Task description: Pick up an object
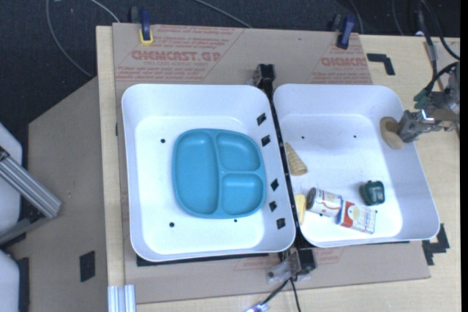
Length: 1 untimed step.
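At the right edge of the frame, your gripper hangs over the right bin's rim; I cannot tell its state. Tube, green object and cone lie lower down.

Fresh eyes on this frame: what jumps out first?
The blue divided plate dominates, lying flat in the middle of the left bin. The right bin holds the small stuff: a white and red tube near its front, a dark green object beside it, and a tan piece by the divider. The gripper sits at the right bin's right rim, near a tan round object.
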Each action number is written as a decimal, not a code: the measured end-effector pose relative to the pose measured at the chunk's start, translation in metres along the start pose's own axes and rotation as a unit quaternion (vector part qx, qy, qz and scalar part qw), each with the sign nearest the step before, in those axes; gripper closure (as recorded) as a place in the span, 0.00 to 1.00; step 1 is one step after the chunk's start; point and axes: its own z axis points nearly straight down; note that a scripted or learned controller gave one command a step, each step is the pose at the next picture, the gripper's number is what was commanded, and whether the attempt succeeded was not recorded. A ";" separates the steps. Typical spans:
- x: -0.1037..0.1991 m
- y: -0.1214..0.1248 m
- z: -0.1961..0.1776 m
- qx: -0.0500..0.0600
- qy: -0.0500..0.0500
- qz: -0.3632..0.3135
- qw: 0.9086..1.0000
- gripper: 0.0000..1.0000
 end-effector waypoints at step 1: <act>0.044 0.002 0.000 0.004 0.002 -0.001 1.000 1.00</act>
